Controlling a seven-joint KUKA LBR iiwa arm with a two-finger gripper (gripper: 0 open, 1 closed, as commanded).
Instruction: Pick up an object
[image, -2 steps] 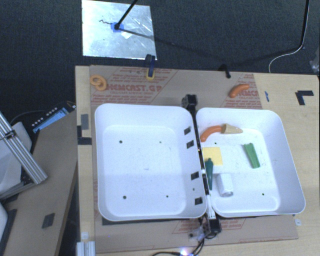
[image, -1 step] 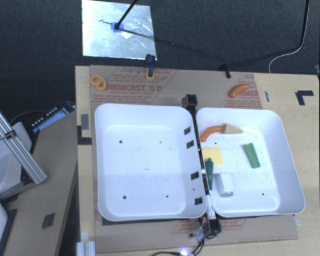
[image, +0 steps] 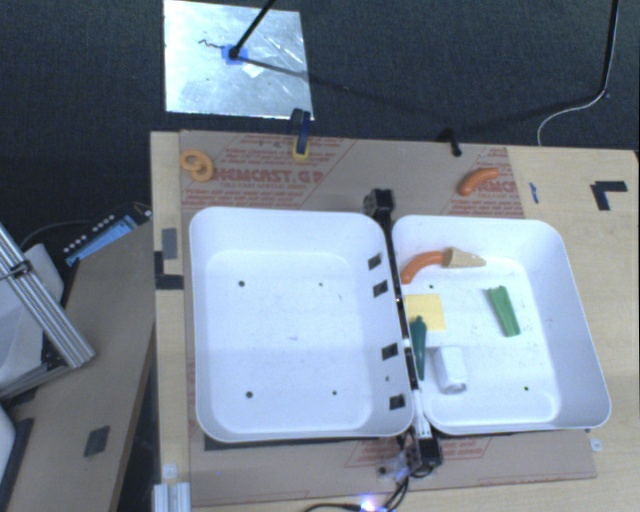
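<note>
Camera view: right bin (image: 575, 330) holds a carrot (image: 425, 263), yellow square (image: 424, 309), green block (image: 503, 310) and white cylinder (image: 451, 368). Gripper state: cannot tell. Picking has not begun; next comes choosing one and descending.

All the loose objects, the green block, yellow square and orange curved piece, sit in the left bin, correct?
Not quite: the camera view shows them in the right bin, not the left one. The green block, yellow square and orange curved piece all lie there.
</note>
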